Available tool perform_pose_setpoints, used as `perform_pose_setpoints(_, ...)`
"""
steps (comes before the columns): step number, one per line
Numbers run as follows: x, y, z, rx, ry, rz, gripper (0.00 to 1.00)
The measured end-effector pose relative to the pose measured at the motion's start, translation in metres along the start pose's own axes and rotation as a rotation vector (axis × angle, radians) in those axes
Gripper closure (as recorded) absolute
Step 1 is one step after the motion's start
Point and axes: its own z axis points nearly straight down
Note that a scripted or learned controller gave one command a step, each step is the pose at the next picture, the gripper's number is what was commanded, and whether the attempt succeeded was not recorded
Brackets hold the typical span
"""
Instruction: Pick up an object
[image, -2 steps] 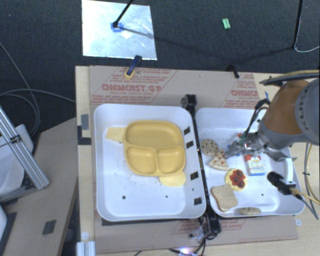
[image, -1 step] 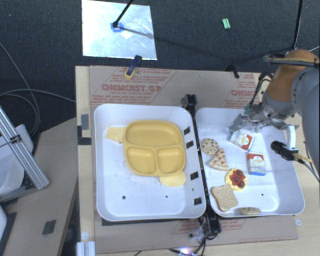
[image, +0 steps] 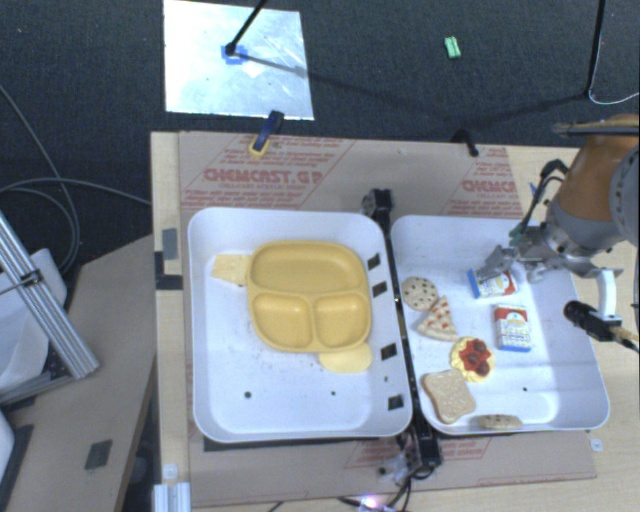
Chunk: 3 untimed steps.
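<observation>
Nearest the camera, at the front edge of the right bin (image: 590, 405), a small tan item (image: 499, 422) lies partly over the rim; its identity is hard to make out. Just behind it sits a toast slice (image: 448, 394), with a round red-topped pastry (image: 472, 357) touching its upper right corner. Behind these lie a pizza wedge (image: 437, 323), tip toward the bin's rear, and a chocolate-chip cookie (image: 418, 292) near the bin's left wall.

A red-and-white carton (image: 512, 327) lies flat near the bin centre, long axis running front to back. A second small carton (image: 494, 284), white with blue and red print, lies behind it, tilted, long axis roughly left to right. Part of it is covered by the gripper (image: 497, 266).

The arm (image: 600, 190) enters from the right, cut off at the frame edge, its orange band above the grey wrist, and slants down to the left. The fingertips sit on or just above the second carton; the fingers appear pressed close together, but whether they pinch the carton cannot be told.

In the left bin (image: 205, 330) rests a yellow three-compartment tray (image: 308, 295), which partly covers a pale yellow slice (image: 230, 268) at its left corner and another yellow piece (image: 345, 359) at its front edge.
</observation>
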Motion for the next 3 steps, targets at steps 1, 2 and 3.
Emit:
perform_pose_setpoints(1, -0.004, -0.054, -0.004, 0.004, 0.002, 0.001, 0.0)
perform_pose_setpoints(2, 0.032, -0.05, 0.016, 0.002, 0.003, -0.007, 0.0)
perform_pose_setpoints(3, 0.029, -0.049, 0.003, -0.003, 0.001, -0.006, 1.0)
